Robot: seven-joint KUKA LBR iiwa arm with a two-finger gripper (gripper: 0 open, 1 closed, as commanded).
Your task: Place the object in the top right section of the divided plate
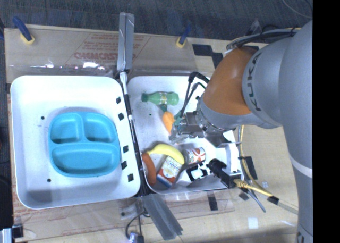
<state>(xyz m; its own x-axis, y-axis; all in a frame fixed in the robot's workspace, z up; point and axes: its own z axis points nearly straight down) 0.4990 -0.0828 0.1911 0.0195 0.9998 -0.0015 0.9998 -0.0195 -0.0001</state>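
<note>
The blue divided plate point(84, 144) lies in the left white bin point(26, 130), with two small sections at the top and one long section below; nothing rests in them. My gripper point(182, 128) hangs low over the middle of the right bin point(139, 89). Just left of the gripper lies an orange carrot point(168, 121), close to or touching it. A green bottle point(160, 98) lies above the carrot. The arm's grey and orange wrist covers the right part of that bin.
At the right bin's front edge lie a banana point(169, 153), a red-brown sausage point(149, 167), a small printed carton point(168, 172) and a red and white can point(195, 156), packed close together. A raised divider point(127, 125) separates the two bins.
</note>
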